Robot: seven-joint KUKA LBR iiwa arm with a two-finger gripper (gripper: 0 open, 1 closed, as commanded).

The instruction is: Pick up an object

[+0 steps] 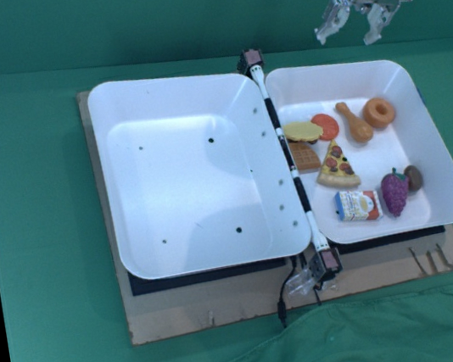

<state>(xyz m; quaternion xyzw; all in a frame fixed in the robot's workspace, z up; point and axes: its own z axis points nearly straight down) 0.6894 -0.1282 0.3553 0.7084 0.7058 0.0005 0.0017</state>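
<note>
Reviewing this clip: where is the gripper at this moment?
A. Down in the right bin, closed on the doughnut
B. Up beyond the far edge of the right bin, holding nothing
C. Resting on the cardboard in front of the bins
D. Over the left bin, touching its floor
B. The gripper hangs over the green cloth past the far rim of the right bin, fingers spread with nothing between them; the doughnut lies in that bin.

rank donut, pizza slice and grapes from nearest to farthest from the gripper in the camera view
From the gripper:
1. Donut, far right corner area of the right bin.
2. Pizza slice, middle of that bin.
3. Grapes, near side of it.
</note>
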